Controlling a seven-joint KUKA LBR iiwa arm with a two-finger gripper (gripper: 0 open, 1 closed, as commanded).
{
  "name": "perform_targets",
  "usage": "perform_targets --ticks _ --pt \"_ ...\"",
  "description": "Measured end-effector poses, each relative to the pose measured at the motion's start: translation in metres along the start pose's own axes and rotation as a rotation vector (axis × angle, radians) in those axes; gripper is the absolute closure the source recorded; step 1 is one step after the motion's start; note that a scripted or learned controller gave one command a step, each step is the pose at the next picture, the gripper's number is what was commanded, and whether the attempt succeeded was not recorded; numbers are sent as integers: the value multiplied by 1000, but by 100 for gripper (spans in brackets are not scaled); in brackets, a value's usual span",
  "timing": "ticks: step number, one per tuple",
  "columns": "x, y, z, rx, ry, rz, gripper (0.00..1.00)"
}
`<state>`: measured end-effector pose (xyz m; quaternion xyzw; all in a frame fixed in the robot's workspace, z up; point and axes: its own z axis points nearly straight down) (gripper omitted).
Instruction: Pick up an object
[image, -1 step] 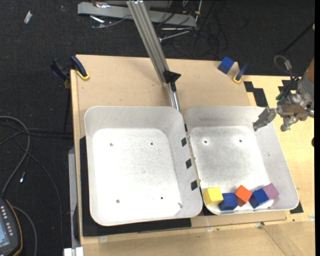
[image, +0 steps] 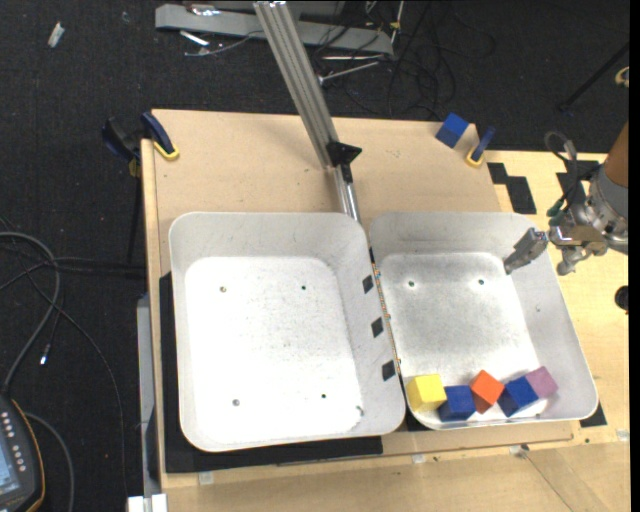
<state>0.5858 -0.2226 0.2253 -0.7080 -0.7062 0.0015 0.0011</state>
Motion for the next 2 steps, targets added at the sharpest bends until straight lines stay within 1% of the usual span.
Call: perform_targets --ticks 1,2 --pt "54 -7 42 1 4 -9 0" --pt "31 -1 72 -2 0 0 0"
